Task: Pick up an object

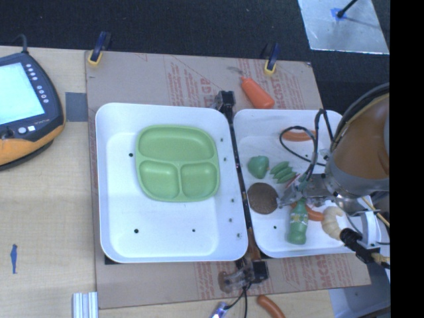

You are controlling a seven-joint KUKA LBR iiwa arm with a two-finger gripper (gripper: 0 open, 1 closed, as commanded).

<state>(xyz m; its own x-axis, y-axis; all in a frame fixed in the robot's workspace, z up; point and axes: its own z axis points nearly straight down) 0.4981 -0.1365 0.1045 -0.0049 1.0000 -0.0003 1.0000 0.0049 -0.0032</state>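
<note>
Bench covered by a brown cardboard sheet [179, 78] printed with faint red lettering, too small and pale to read; two clamps, one with a yellow tip [98, 48] at the far left corner, one blue [270, 57] at the far right, pinch its back edge. Left bin [119, 230], white and shallow: holds one pale green divided plate [177, 162] with three compartments, lying flat toward the bin's far side; small dark holes dot the bin floor. Right bin [265, 240], white: holds a brown round disc [262, 197] near the dividing edge; a dark green leaf-shaped piece [258, 166] just beyond it; a ribbed green pod-like piece [283, 171] beside that; an orange sausage-like piece [297, 136] toward the far wall, ringed by a black cable; a green bottle [297, 222] lying near the front wall; a cream-coloured piece [330, 218] and a sliver of orange-red just beside the bottle. Gripper [296, 194] sits low over the right bin, between the disc and the bottle; whether its jaws are spread or pressed together cannot be told. Outside the bins: an orange carrot [257, 93] on the cardboard behind the right bin; a second orange piece [270, 305] at the front edge; a handheld control tablet [23, 111] with an orange underside, at the left.
</note>
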